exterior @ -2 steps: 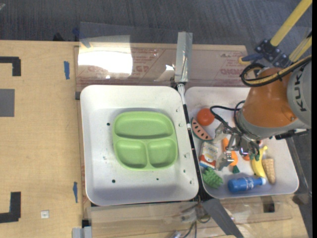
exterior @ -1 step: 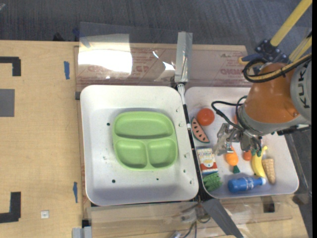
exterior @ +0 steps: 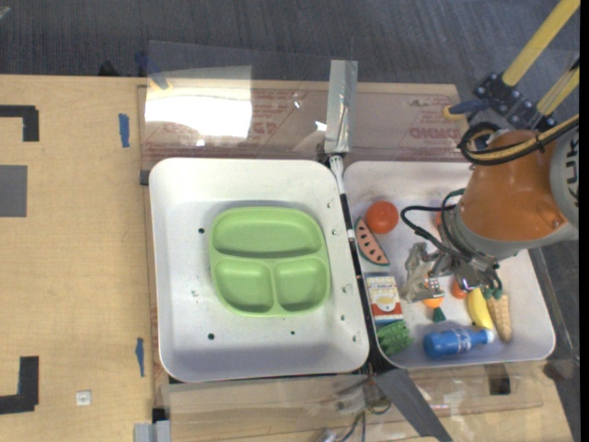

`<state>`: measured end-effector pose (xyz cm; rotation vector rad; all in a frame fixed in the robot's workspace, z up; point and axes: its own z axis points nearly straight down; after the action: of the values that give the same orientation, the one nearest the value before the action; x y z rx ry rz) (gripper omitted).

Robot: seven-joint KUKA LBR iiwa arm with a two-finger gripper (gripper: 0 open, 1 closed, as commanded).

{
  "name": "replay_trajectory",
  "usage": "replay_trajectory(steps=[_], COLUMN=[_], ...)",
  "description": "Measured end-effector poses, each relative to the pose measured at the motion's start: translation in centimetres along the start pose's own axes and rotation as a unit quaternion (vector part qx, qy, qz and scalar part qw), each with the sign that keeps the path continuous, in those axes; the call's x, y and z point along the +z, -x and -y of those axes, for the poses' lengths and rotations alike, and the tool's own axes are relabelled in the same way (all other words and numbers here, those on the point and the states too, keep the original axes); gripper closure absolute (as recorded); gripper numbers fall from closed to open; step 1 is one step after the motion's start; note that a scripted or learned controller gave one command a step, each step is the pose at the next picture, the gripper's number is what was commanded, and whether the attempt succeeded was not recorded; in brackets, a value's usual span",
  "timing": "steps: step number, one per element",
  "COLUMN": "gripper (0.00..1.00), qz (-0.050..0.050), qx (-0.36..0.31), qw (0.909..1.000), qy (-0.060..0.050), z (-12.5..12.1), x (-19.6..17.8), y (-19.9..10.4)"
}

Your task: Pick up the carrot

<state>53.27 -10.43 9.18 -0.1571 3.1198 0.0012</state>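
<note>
Here the hand [exterior: 425,274] hangs low over the right bin [exterior: 543,339], its metal fingers pointing toward the left bin [exterior: 175,247]; I cannot tell whether it is open or closed, and nothing shows between its tips. The carrot [exterior: 436,304], small and orange with a green top, lies just below the hand, nearly under it, partly hidden by the wrist. Just to the right of the carrot lie a banana [exterior: 478,309] and a corn cob [exterior: 501,313], side by side. Below the hand rests a blue bottle [exterior: 456,342]. To the hand's left sit a small carton [exterior: 382,295] and, lower, a green leafy piece [exterior: 394,337]. Up and to the left of the hand lie a watermelon slice [exterior: 370,243] and an orange-red round fruit [exterior: 382,216]. Well to the left of the hand, a green divided plate [exterior: 270,259] with 3 compartments sits in the left bin. The 2 bins rest on a pale wooden table [exterior: 64,274] marked with black and blue tape. Beyond the table the floor [exterior: 276,7] is dark grey carpet.
</note>
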Motion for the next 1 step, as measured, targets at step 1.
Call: replay_trajectory(steps=[1], gripper=[1.0], qz=[0.0], qx=[-0.161], qw=[0.9869], qy=[-0.002], z=[2.38], x=[-0.08], y=[-4.55])
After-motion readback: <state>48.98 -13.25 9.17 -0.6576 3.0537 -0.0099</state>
